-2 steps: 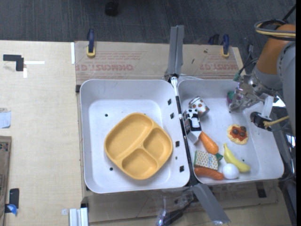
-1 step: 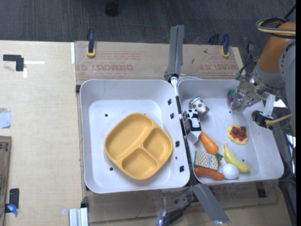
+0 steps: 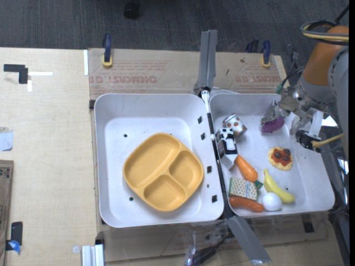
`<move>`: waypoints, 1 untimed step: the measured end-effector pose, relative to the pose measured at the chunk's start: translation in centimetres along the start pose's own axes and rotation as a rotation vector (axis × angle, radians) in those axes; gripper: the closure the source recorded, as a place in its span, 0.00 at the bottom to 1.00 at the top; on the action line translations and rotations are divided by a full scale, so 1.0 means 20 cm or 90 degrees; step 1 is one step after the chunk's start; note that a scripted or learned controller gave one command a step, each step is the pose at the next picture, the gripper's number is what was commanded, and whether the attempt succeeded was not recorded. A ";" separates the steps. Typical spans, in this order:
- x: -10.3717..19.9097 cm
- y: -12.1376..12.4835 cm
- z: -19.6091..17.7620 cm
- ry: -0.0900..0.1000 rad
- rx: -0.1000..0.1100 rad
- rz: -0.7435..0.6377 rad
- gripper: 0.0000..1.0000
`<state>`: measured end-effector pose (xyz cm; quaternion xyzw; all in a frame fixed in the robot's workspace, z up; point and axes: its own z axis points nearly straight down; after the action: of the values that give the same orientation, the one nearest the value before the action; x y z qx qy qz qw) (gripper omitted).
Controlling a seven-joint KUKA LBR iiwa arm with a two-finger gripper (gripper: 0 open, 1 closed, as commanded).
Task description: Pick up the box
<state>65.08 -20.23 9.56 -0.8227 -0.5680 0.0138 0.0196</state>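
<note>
Pale wooden bench [image 3: 44, 148] bears two white bins [image 3: 105, 165]; dark carpet [image 3: 166, 10] beyond; fingers' [image 3: 280, 112] state unclear.

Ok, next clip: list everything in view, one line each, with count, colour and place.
bins: 2, white, side by side on the bench
plate: 1, yellow, left bin
box: 1, green and tan, right bin, front
carrots: 2, orange, beside the box
banana: 1, yellow, right bin, front
egg: 1, white, by the banana
tart: 1, yellow and red, right bin
grapes: 1, purple, right bin, back
clamps: 2, blue and yellow, back edge
arm: 1, grey and orange, right
tool: 1, over the right bin
</note>
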 end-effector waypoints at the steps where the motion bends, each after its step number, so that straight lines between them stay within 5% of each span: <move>1: 0.00 0.00 -0.05 -0.002 -0.002 -0.002 1.00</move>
<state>65.10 -20.34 10.54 -0.8219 -0.5691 0.0146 0.0176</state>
